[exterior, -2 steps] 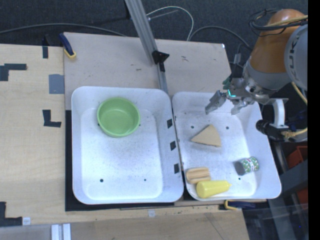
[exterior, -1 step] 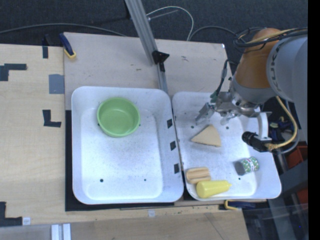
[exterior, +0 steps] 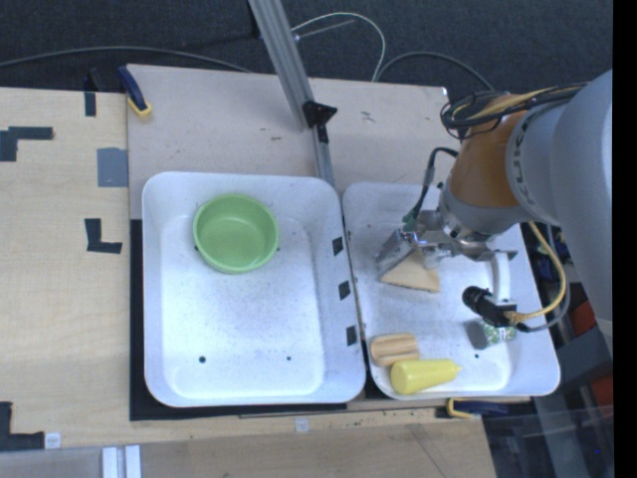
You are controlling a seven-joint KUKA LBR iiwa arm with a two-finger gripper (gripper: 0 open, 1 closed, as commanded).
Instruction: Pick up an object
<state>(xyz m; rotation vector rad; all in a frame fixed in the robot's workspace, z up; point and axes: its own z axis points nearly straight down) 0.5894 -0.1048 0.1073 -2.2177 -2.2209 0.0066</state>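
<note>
Gripper (exterior: 406, 248) sits low in the right bin (exterior: 537, 371), right at the upper edge of a tan wedge (exterior: 413, 277) — jaw state I cannot tell. Nearer the front lie a tan roll (exterior: 393, 347) and a yellow piece (exterior: 423, 373). Left bin (exterior: 159, 297) holds a green bowl (exterior: 236, 232).

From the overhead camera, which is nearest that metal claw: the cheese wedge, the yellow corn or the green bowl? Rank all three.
Measured from the gripper:
1. Cheese wedge, right bin, just below it.
2. Yellow corn, right bin's near edge.
3. Green bowl, left bin, farthest.
</note>
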